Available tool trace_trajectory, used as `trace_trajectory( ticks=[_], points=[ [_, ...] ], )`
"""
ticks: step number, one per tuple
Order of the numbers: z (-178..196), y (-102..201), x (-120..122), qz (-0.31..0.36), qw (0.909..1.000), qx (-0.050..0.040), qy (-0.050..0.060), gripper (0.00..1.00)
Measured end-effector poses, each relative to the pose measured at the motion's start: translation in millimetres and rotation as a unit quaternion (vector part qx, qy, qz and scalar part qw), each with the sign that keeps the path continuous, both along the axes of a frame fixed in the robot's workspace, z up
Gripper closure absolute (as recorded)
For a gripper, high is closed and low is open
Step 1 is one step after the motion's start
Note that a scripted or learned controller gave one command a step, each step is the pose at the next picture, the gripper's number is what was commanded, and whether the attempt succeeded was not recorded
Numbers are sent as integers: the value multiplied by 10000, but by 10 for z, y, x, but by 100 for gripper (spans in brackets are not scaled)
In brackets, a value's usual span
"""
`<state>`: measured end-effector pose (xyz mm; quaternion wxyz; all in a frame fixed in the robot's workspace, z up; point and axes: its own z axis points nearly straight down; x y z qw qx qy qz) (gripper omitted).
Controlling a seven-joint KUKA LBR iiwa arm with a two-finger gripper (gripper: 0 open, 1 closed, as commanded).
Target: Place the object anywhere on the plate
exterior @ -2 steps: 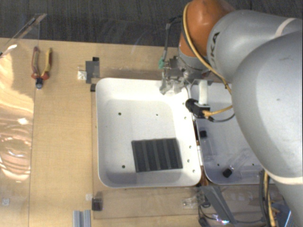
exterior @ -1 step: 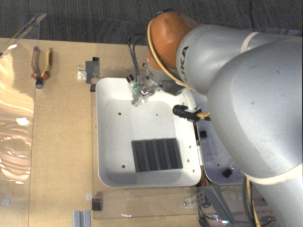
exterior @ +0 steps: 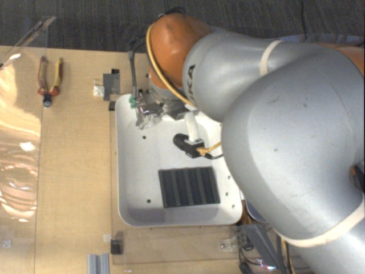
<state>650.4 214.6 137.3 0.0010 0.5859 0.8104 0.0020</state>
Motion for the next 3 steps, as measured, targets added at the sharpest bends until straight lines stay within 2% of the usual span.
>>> trace_trajectory(
  ticks=[1, 2, 3],
  points=[
    [-459, 62, -642, 1557, 9878, 0, -34, 100],
    [-471, -133, -171, 4061, 9138, -119, -11, 100],
    [728, 207, 27, 5333, 8459, -25, -43, 100]
  ],
)
